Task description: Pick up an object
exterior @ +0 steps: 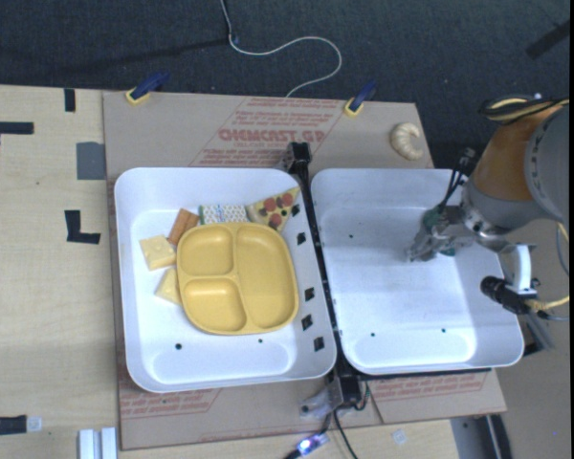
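A yellow divided plate (237,277) lies in the left bin (143,352). Around its upper and left edge sit a pale yellow block (157,252), an orange-brown piece (183,224), a patterned card (224,214) and a pizza-slice toy (277,207). My gripper (427,245) hangs low over the right bin (402,347), near its upper right part, far from all of these objects. The arm's grey wrist and orange band reach in from the right edge. Nothing shows between the fingers.
A small beige object (408,141) lies on the cardboard behind the right bin. Blue and yellow clamps (147,86) hold the cardboard's back edge. A white cable (287,51) loops across the dark floor behind. A black divider (311,256) runs between the bins.
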Controlling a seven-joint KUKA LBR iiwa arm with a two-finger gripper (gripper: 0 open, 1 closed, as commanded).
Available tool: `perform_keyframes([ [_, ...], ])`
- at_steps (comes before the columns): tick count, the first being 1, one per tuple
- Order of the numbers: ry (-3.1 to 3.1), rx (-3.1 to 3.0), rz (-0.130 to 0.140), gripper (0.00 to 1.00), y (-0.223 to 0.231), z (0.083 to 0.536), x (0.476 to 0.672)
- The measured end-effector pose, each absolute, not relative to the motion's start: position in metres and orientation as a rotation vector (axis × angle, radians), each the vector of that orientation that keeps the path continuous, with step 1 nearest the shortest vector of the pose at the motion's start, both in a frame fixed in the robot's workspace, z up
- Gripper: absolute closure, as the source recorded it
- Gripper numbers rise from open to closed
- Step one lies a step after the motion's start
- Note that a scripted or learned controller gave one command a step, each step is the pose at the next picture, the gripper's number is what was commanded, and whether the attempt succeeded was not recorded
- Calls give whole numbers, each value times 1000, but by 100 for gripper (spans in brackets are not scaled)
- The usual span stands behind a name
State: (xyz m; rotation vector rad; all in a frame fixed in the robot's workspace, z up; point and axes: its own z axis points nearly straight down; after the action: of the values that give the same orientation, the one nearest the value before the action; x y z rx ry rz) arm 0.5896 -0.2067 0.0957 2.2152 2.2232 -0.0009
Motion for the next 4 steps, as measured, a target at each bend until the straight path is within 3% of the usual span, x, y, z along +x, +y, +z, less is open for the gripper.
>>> perform_keyframes([
  [1, 2221, 2217, 3, 100, -209, 154, 599],
  [3, 2223, 2218, 2, 100, -206, 226, 604],
  [4, 2230, 2215, 0, 100, -150, 215, 617],
])
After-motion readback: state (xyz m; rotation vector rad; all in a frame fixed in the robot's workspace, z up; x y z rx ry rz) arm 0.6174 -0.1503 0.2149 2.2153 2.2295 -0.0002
